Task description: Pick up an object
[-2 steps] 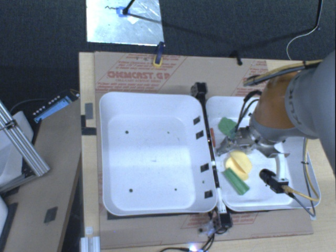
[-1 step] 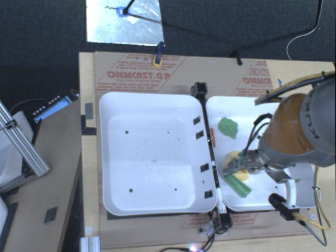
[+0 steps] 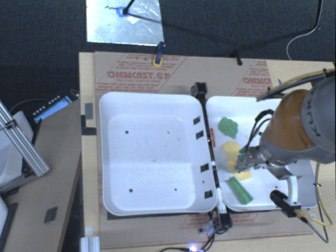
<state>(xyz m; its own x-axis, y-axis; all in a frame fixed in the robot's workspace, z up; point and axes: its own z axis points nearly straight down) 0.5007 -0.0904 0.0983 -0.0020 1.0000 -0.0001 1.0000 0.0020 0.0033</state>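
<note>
The tool (image 3: 242, 160) is down in the right bin (image 3: 247, 105), low over the yellow objects; whether it is released, clenched or grasping anything I cannot tell, since the wrist hides its tips. A pale yellow piece (image 3: 230, 149) lies just beside it on the left, touching or nearly so, and a smaller yellow piece (image 3: 243, 175) sits just below it. A green block (image 3: 240, 190) lies near, toward the bin's front edge, and a green lump (image 3: 228, 126) lies farther back. My worry: the yellow pieces crowd together, so a closing grip could nudge one aside or pinch between two and come up bare. The left bin (image 3: 152, 151) sits across the divider.
</note>
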